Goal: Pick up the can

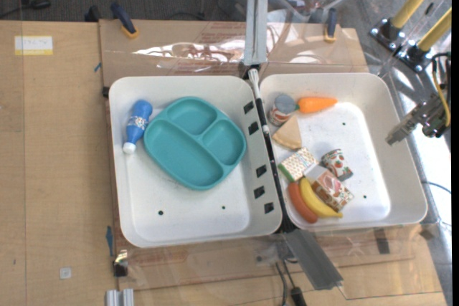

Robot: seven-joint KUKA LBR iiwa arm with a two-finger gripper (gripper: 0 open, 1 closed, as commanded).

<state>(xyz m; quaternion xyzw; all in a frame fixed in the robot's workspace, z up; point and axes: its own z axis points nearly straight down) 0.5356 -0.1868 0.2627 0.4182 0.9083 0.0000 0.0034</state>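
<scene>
At three o'clock of the right bin (373, 86) my gripper (401, 131) hovers, finger state unreadable, leaving the can (282, 110) at ten o'clock unobstructed

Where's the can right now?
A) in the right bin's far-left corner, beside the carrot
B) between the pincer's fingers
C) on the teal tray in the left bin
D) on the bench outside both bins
A: the can sits in the far-left corner of the right bin, next to the carrot; the pincer is over that bin's right rim, away from it.

Teal tray (195, 142), blue bottle (136, 125), carrot (316, 104)
</scene>
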